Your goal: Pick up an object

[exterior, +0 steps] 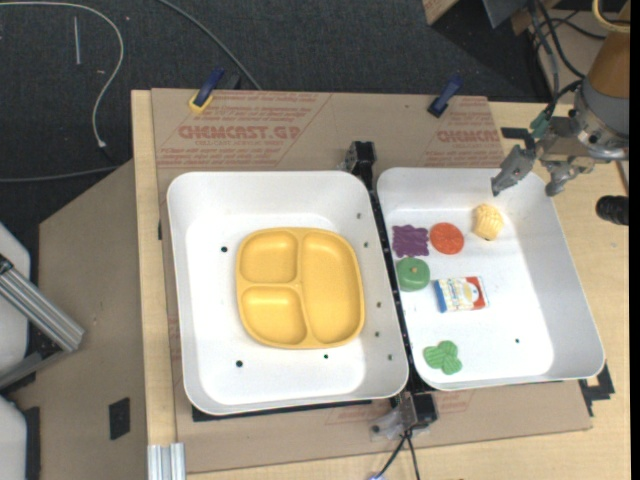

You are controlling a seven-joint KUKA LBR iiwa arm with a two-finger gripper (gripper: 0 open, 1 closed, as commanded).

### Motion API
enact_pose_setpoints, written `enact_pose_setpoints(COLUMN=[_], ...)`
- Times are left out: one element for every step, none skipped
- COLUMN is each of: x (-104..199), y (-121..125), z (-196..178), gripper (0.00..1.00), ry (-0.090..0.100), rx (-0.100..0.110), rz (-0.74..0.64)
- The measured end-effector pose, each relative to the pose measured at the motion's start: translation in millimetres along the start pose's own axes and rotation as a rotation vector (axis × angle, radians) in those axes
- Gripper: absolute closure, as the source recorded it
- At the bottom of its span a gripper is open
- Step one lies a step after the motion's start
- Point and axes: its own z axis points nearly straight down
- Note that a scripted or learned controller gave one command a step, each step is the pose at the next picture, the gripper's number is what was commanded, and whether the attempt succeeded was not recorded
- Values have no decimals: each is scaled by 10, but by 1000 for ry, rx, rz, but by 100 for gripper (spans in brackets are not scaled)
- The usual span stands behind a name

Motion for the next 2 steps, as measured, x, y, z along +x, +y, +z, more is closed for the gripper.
enact_pose_setpoints(x=[6, -26], y=[25, 6], z=[-85, 523], gripper=[0, 0], ry=[-3, -2], rx=[-14, -10], rz=[-3, -2])
